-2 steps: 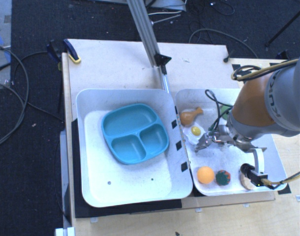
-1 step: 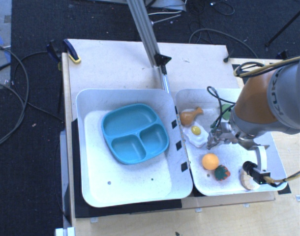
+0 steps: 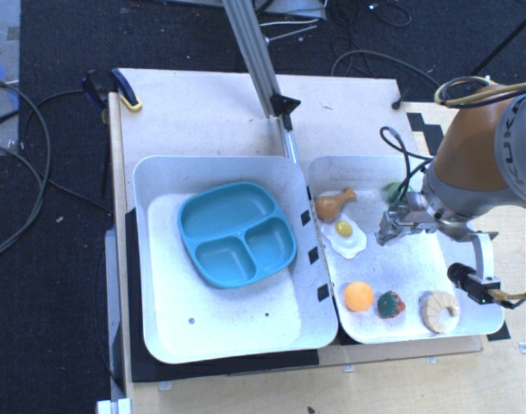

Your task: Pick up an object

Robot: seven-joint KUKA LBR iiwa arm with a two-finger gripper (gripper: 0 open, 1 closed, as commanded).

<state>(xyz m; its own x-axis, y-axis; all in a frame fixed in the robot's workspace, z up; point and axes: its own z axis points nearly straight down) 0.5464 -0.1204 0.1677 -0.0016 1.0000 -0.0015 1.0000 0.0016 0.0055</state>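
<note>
The scene is evenly and brightly lit from above. The white bins (image 3: 159,317) are rendered nearly overexposed, with only soft, faint shadows cast. The dark floor (image 3: 56,41) is left underexposed. Slight softness and a bluish cast are seen throughout.

Two bins sit side by side on the bench (image 3: 203,102). In the left bin (image 3: 159,317) a divided tray (image 3: 237,233) lies toward the back, close to the shared wall. Over in the right bin (image 3: 470,322), a drumstick (image 3: 335,202) lies at the rear left, a fried egg (image 3: 346,238) just in front of it. Along the front edge run an orange (image 3: 359,297), a strawberry (image 3: 390,304) beside it and a pastry (image 3: 439,310) furthest right. The gripper (image 3: 392,228) hangs over the bin's middle, right of the egg.
</note>
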